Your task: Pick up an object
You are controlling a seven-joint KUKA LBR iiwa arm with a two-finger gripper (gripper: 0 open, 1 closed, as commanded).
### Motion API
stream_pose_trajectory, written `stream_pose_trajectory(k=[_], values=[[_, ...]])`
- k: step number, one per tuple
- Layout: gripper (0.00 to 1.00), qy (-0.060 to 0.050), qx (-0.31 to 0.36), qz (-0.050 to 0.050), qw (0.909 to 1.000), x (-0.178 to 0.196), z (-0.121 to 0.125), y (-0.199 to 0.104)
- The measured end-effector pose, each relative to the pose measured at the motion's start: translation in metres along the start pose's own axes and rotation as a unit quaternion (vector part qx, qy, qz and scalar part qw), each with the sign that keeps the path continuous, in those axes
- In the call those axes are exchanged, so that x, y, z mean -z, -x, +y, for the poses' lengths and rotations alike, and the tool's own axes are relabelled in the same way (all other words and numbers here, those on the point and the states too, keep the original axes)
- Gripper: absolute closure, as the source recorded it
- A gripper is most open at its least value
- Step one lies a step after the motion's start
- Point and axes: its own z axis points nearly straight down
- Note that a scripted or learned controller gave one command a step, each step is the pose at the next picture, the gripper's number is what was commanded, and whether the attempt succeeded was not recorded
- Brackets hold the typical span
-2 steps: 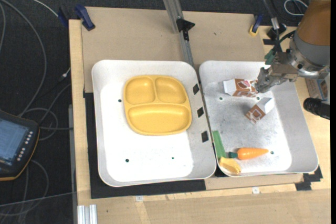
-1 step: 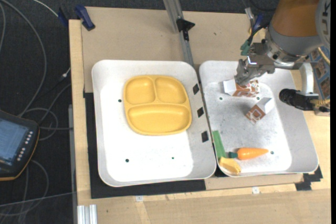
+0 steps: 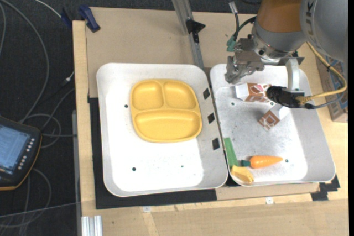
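Observation:
My gripper (image 3: 237, 75) hangs over the far left corner of the right bin (image 3: 310, 135), fingers pointing down, with nothing visible between them. Just to its right lies a white and brown packet (image 3: 255, 92), partly under the arm's black fitting. A small brown and white box (image 3: 269, 118) sits in the middle of that bin. An orange carrot (image 3: 266, 161) lies near the bin's front edge, with a green stick (image 3: 229, 150) and a yellow piece (image 3: 242, 175) at the front left corner.
The left bin (image 3: 116, 163) holds a yellow divided plate (image 3: 165, 109). A metal pole (image 3: 182, 3) rises behind the bins. Black clips (image 3: 211, 118) mark the seam between the bins. Cables and a tablet (image 3: 15, 149) lie off the bench at the left.

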Motion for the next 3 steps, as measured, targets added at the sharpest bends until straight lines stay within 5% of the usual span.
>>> stream_pose_trajectory(k=[2,3], values=[[1.00,0.000,0.000,0.000,1.0000,0.004,0.038,-0.100],[0.00,-0.001,-0.003,-0.001,1.0000,0.005,0.038,-0.096]])
